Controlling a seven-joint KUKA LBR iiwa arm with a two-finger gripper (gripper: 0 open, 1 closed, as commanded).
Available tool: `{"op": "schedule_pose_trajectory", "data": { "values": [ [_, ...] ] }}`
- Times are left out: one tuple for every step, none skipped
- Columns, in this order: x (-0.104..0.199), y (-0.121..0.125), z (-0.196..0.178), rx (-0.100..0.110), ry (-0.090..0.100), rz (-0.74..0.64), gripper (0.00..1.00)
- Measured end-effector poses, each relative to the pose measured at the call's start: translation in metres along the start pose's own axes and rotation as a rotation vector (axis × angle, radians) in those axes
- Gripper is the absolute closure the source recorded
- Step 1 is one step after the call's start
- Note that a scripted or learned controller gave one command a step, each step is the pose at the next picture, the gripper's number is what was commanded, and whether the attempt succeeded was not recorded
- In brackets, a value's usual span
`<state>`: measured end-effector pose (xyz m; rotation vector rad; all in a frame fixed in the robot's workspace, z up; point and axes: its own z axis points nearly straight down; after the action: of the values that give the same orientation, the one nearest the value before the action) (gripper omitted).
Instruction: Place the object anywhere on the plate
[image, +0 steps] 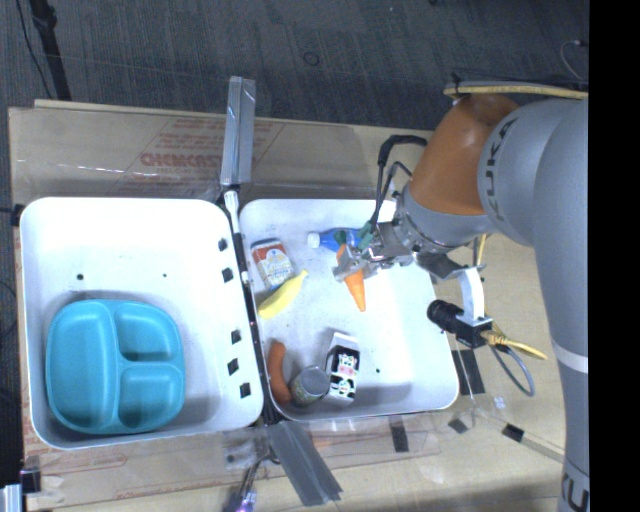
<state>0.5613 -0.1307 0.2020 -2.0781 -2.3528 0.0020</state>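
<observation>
Overhead, the gripper (362, 262) gripped a carrot (357, 289) above the right bin (420, 390), beside a banana (281, 296), carton (343, 372) and can (308, 385); the plate (115, 367) sat left.

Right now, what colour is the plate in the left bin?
Light blue; the plate shows best in the overhead camera view.

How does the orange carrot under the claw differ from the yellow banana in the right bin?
The carrot is orange and tapers to a point; the banana is yellow and gently curved. The carrot sits mid-bin at the claw, point toward the near side; the banana lies aslant near the bin's left wall, apart from the claw. Both are small toy foods in the right bin.
</observation>
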Motion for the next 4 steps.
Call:
{"op": "schedule_pose_trajectory", "data": {
  "values": [
    [0.073, 0.020, -0.022, 0.000, 0.000, 0.022, 1.00],
    [0.198, -0.037, -0.026, 0.002, 0.000, -0.281, 1.00],
    [0.264, -0.024, -0.023, 0.000, -0.002, -0.247, 1.00],
    [0.304, -0.022, 0.060, 0.005, -0.001, -0.321, 1.00]
  ]
}}
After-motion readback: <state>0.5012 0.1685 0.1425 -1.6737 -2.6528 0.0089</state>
